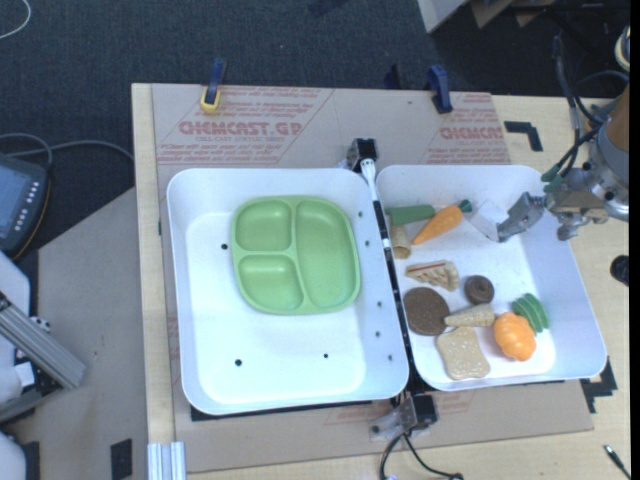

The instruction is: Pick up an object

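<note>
The right bin [572,286] holds several toy foods. At its top left lie a carrot [440,224] and a green stalk [410,212]. Lower down are a toast sandwich [432,272], a brown cookie [427,310], a small chocolate donut [479,289], a bread slice [462,353], an orange fruit [514,336] and a green pepper [531,311]. My gripper [545,222] hangs over the bin's upper right part, right of the carrot. It is open, and nothing sits between its fingers [517,217].
The left bin [200,298] holds a green divided plate [297,254]. A black-and-white bar [378,230] runs between the two bins. Blue and yellow clamps [212,88] grip the far edge of the board. Cables hang at the right by the arm.
</note>
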You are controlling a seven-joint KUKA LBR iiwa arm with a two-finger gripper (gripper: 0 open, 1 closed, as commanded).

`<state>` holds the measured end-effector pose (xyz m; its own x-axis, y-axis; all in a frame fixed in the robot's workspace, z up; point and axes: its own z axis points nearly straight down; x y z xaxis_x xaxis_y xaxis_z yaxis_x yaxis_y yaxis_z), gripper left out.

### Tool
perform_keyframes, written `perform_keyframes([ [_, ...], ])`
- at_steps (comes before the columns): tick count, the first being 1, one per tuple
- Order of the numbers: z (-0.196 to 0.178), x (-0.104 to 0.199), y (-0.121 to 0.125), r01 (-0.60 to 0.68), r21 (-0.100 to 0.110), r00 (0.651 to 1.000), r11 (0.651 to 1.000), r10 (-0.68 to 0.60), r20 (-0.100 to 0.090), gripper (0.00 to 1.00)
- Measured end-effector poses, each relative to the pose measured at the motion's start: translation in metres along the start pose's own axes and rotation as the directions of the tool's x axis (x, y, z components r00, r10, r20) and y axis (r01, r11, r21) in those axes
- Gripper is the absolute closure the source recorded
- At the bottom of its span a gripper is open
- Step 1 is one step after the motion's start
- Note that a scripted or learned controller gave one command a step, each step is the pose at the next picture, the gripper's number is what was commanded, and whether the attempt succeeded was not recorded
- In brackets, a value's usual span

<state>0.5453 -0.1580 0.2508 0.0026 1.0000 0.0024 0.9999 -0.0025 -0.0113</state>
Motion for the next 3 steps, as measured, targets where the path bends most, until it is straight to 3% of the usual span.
perform_keyframes([
  [1,-0.006,0.000,0.002,0.003,-0.011,1.000,1.000,-0.003,0.002,0.00],
  [3,0.098,-0.006,-0.007,0.002,-0.004,1.000,1.000,-0.002,0.000,0.00],
])
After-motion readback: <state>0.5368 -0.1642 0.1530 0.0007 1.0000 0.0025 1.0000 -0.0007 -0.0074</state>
